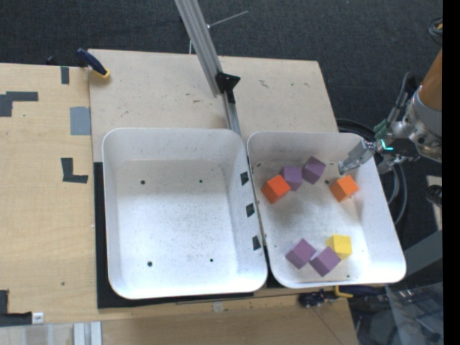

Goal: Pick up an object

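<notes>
While the gripper (pixel 350 164) hangs over the right bin (pixel 374 254), jaw state unclear, an orange block (pixel 344 187) sits just below and beside its tip.

A: The bins (pixel 172 139) look like white plastic, smooth but speckled with dark scuffs; the desk (pixel 43 192) is pale wood, matt.

B: Agreed; the cubes (pixel 276 187) seem matt, perhaps foam or painted wood, hard to say; the rail (pixel 198 31) is ribbed grey metal with a dull sheen; the floor (pixel 345 13) looks like dark rough carpet.
</notes>
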{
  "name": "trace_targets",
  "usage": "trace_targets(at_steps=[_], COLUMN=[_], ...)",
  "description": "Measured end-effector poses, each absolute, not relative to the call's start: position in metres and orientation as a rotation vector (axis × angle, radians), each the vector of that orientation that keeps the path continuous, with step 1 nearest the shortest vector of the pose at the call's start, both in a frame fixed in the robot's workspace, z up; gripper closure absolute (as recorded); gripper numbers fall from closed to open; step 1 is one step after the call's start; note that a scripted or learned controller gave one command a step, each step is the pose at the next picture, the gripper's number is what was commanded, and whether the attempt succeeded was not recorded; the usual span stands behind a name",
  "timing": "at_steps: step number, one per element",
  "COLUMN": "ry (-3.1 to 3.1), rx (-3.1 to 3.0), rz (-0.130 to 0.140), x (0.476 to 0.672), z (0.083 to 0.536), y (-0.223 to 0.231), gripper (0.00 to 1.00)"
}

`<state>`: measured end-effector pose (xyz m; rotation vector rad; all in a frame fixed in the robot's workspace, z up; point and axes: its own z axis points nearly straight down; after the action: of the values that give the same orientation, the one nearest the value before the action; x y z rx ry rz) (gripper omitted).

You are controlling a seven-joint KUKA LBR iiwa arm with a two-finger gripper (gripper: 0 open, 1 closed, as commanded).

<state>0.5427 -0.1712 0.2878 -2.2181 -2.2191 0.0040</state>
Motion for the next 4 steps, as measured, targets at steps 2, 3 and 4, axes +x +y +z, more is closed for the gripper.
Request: trace_targets(at_steps=[2,3,4], ry=[-2.22,-2.218,-2.217], rx=[-2.218,-2.215,-2.215], rz=[0.006,0.008,0.008], x=[0.549,0.549,0.546], z=[0.244,0.181,0.116], y=[-0.172,-0.166,-0.163], gripper=[0.0,0.0,0.0])
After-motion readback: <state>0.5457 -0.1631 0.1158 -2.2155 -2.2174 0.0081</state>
